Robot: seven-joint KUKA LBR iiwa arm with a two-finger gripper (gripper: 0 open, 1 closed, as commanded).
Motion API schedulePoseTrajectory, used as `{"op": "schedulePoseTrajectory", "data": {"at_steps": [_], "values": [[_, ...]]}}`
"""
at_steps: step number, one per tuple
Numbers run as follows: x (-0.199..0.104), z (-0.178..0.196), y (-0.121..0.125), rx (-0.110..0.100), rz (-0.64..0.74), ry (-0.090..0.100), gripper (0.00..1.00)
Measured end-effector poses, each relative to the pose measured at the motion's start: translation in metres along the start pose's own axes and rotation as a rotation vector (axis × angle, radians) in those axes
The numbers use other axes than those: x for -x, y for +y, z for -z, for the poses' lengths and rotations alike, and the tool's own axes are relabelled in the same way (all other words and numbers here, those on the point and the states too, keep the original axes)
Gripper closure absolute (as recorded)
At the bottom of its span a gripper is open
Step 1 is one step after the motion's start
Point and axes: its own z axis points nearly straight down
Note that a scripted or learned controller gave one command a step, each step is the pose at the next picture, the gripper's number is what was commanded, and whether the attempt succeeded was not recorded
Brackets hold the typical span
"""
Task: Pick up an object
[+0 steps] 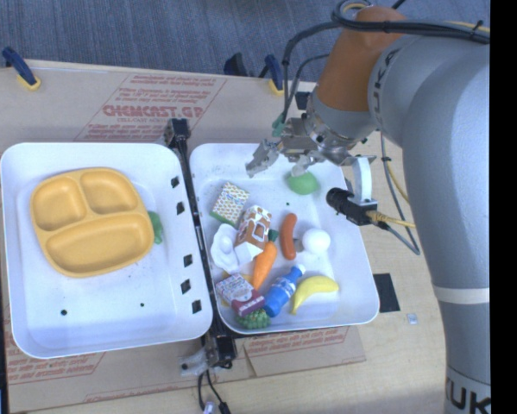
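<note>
My gripper (282,160) hangs over the far end of the right bin (360,266), its two fingers spread open with nothing between them. Just below its right finger lies a green lime-like toy (304,183). Several toy foods lie nearer in the same bin: a checkered box (230,202), a small house-shaped carton (255,223), a red sausage (288,235), a white egg (316,241), an orange carrot (262,266), a blue bottle (283,291) and a yellow banana (314,291).
The left bin (34,317) holds a yellow divided plate (90,220) with a small green item (157,228) at its right edge. A black hinge strip (189,222) separates the bins. A black cable fitting (349,205) hangs over the right bin's far-right side.
</note>
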Motion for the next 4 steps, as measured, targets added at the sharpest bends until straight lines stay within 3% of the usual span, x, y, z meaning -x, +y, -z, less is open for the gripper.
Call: {"op": "schedulePoseTrajectory", "data": {"at_steps": [1,2,3,4], "values": [[-0.013,-0.113,-0.044,0.001,0.298,0.000,0.00],[-0.013,-0.102,-0.043,0.000,0.303,-0.001,1.00],[-0.013,-0.102,-0.043,0.000,0.303,-0.001,0.00],[-0.021,-0.113,-0.101,0.001,0.181,0.000,0.00]]}}
